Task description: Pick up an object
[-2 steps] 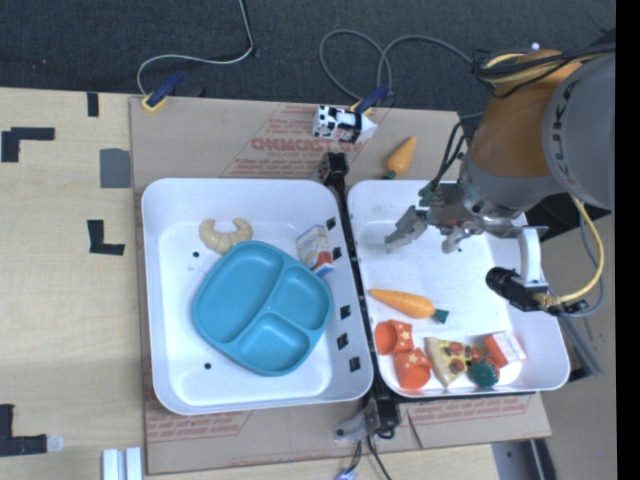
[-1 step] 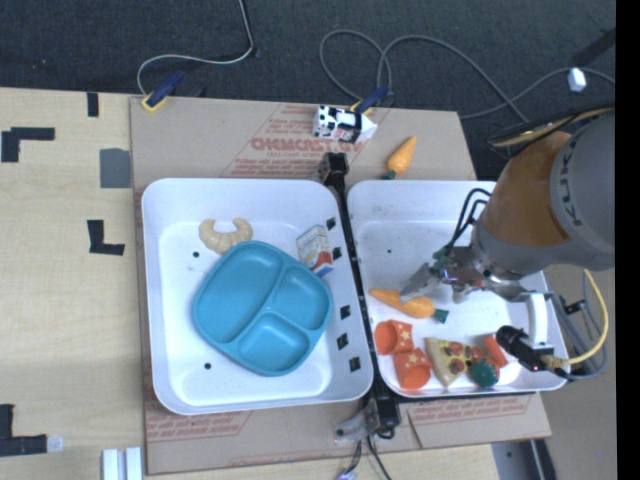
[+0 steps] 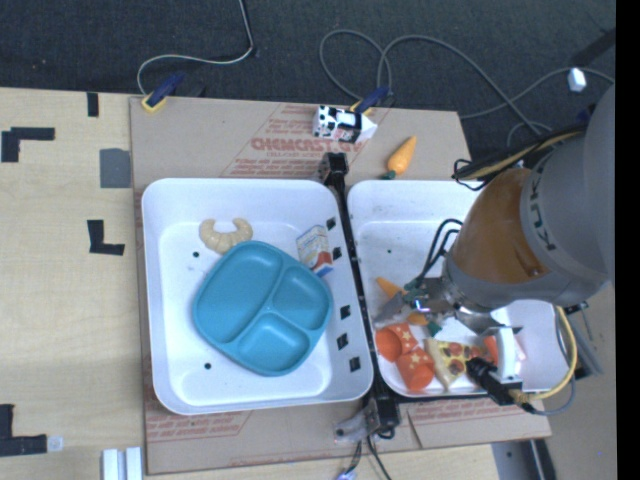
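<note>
Toys are lying clustered in the right bin [image 3: 400, 200], and the arm [image 3: 520, 238] is reaching down over them. The end effector [image 3: 425, 306] is hanging low above the near-left part of that bin, close to the divider between the two bins; how far it is open cannot be told, and nothing is visibly held. Just below it, toward the bin's near wall, a red-orange toy vegetable [image 3: 405, 356] is resting, seemingly two rounded pieces touching, with a pizza slice [image 3: 450, 360] just beside it on the side away from the divider. A small carrot piece [image 3: 387, 288] is lying between the end effector and the divider, its long axis slanting toward the far wall. That carrot piece is probably the nearest target, needing only a short shift toward the divider.

The left bin [image 3: 160, 268] is holding one blue divided plate [image 3: 262, 308], one croissant [image 3: 224, 233] beyond it, and one small carton [image 3: 316, 246] against the divider. One whole carrot [image 3: 401, 155] and one black-and-white block [image 3: 337, 121] are sitting on the bench [image 3: 60, 268] past the right bin's far wall.
</note>
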Controlling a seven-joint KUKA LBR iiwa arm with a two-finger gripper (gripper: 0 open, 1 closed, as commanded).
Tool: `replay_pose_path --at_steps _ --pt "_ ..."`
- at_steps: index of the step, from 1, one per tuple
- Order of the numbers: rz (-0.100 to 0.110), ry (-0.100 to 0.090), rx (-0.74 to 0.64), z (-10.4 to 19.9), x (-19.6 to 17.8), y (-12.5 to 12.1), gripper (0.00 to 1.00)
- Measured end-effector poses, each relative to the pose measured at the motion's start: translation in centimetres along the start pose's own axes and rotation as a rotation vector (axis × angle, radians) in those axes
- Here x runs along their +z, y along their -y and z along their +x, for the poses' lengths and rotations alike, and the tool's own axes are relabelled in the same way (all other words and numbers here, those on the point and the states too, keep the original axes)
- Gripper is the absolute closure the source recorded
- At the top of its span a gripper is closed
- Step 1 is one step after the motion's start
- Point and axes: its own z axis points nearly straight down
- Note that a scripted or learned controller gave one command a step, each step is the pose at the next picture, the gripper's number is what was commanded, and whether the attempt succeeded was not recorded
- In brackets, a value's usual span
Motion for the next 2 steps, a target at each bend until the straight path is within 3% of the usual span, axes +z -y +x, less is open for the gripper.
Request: replay_pose_path --at_steps 1,2 --pt "-0.004 0.001 0.0 0.0 -1.0 -0.1 1.0" --pt "0.002 -0.001 -0.002 3.6 -9.9 -4.9 1.0"
